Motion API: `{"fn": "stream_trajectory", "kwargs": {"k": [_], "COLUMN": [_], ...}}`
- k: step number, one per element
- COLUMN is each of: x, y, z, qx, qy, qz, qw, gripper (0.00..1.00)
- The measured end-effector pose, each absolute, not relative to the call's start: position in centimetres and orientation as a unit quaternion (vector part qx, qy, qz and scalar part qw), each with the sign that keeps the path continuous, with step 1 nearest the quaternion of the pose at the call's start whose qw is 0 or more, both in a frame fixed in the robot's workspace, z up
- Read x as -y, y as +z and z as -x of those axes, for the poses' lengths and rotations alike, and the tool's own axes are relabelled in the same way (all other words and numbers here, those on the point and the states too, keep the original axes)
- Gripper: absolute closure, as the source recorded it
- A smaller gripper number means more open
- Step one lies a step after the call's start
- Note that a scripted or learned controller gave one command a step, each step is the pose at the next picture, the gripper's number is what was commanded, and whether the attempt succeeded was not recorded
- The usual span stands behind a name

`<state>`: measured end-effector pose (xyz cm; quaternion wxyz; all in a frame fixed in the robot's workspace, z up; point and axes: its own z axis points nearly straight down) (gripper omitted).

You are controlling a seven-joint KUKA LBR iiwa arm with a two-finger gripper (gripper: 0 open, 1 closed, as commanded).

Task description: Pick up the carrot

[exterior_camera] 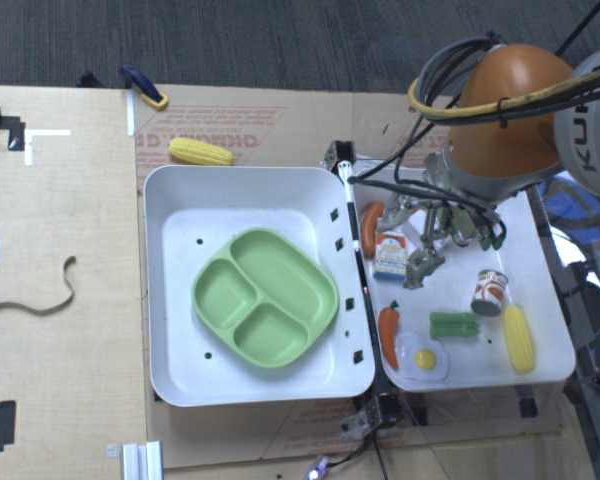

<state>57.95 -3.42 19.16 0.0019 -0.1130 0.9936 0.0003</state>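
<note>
The carrot (388,334), orange with a green top, lies along the left wall of the right bin (550,268), near its front. My gripper (425,265) hangs over the middle of that bin, behind and to the right of the carrot and apart from it. It is open, with nothing between its fingers. A small white and blue carton (390,256) sits just left of the gripper.
The right bin also holds a red-orange sausage-like piece (370,226), a can (490,293), a green piece (453,325), a corn cob (518,336) and a fried egg (425,358). A green divided plate (266,296) lies in the left bin (170,268). Another corn cob (200,151) is on the bench.
</note>
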Motion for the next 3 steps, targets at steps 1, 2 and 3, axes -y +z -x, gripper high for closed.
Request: {"fn": "stream_trajectory", "kwargs": {"k": [1, 2, 3], "x": [2.0, -1.5, 6.7], "y": [19.2, 19.1, 24.5], "z": [-54.1, -49.4, -49.2], "qx": [-0.989, -1.0, -0.994], "qy": [0.0001, 0.0001, -0.0003], "qz": [0.148, 0.018, 0.108], "qw": [0.001, 0.0, 0.002], "gripper": [0.0, 0.0, 0.0]}}
